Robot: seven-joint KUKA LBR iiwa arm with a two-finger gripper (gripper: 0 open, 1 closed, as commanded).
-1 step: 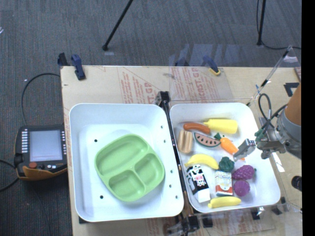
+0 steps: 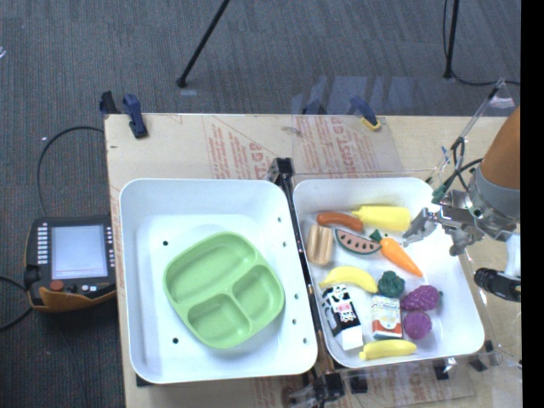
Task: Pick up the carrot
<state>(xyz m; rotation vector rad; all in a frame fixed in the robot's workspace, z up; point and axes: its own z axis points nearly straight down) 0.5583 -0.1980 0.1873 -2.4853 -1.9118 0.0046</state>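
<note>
The carrot (image 2: pixel 400 256) is lying in the right bin (image 2: pixel 473 311), orange tip pointing toward the lower right, its green top just beside the watermelon slice (image 2: pixel 354 241). The pincer (image 2: pixel 422 224) is hanging over the bin's upper right part, just above and to the right of the carrot, and whether it is released or clenched is not something the view is letting me tell; nothing is showing between its tips. The arm (image 2: pixel 501 172) is reaching in from the right. Around the carrot other toy foods are sitting: corn (image 2: pixel 382 218) and a sausage (image 2: pixel 340 221) toward the far wall, a bread piece (image 2: pixel 320 245) at the left, a banana (image 2: pixel 349 277) and broccoli (image 2: pixel 391 284) just below, grapes (image 2: pixel 419 308) lower right, a milk carton (image 2: pixel 343 315) and a small box (image 2: pixel 387 319) near the front, with a second banana (image 2: pixel 388 350) along the front wall. The left bin (image 2: pixel 144 219) is holding a green divided plate (image 2: pixel 223 289). Both bins are resting on the table (image 2: pixel 212 143), and a pendant (image 2: pixel 72 257) is lying on the floor at the left
</note>
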